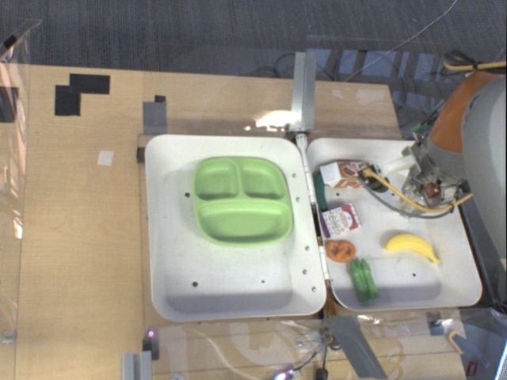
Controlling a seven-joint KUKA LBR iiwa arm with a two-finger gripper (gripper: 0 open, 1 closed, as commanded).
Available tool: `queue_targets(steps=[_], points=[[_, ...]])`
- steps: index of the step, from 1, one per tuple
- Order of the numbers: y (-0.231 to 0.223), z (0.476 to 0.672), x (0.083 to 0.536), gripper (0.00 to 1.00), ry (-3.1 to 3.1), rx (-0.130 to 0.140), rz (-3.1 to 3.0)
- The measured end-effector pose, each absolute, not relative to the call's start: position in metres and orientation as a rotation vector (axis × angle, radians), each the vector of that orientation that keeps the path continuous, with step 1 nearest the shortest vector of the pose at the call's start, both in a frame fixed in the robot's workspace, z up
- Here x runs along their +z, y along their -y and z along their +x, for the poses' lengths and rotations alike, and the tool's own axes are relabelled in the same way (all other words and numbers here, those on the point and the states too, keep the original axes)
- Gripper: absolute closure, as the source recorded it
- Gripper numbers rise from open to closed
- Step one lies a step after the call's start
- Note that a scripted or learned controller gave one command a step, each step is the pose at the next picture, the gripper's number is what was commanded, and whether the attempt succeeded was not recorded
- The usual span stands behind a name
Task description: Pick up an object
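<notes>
Currently no pick is complete: the gripper (428, 182) is over the right bin (467, 291), finger state indeterminate and nothing visibly held, while the banana (412, 246), green object (364, 279) and packets (341, 220) lie on the bin floor.

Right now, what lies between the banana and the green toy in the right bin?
Nothing: the camera view shows bare white bin floor between the banana and the green toy.
</notes>
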State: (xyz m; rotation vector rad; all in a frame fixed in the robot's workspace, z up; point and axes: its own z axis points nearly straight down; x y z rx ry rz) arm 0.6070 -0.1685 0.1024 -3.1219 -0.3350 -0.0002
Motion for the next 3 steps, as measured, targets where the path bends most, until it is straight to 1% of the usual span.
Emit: queue_targets(steps=[1, 2, 3], points=[[0.205, 0.649, 0.087, 1.0, 0.331, -0.011, -3.127], [0.204, 0.651, 0.097, 1.0, 0.344, -0.012, -3.125], [0.203, 0.667, 0.086, 1.0, 0.332, -0.008, -3.125]])
